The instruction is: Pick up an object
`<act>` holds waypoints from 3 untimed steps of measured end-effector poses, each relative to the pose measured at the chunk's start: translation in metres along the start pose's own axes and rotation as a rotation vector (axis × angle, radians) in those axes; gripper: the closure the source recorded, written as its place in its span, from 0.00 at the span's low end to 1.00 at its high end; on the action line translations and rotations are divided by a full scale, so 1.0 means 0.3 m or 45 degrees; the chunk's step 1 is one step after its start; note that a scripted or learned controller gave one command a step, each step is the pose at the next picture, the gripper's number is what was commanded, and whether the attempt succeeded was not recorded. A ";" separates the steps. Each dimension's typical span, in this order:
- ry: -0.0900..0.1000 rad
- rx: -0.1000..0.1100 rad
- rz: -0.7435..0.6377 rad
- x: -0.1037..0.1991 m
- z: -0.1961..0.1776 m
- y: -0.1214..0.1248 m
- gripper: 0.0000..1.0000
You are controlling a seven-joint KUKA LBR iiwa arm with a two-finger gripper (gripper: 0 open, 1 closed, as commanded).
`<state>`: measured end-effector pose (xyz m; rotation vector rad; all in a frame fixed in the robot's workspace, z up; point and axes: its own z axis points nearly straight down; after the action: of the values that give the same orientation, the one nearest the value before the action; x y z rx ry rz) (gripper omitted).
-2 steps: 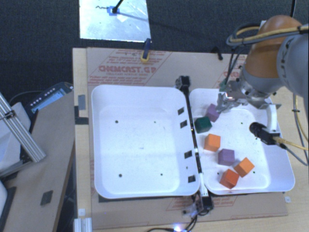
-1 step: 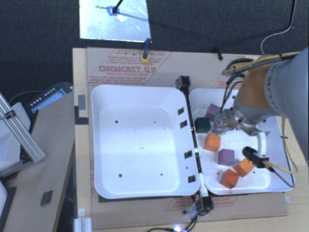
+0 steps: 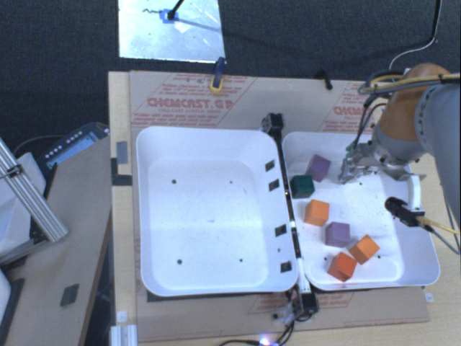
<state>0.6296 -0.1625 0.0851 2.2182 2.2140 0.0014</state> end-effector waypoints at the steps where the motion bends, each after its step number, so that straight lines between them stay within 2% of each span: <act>1: 0.008 -0.011 -0.021 0.353 -0.359 0.124 1.00; 2: 0.007 0.020 0.001 0.247 -0.085 -0.114 1.00; 3: 0.008 0.016 0.001 0.249 0.005 -0.439 1.00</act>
<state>0.4981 -0.0874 0.0825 2.2286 2.2231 -0.0056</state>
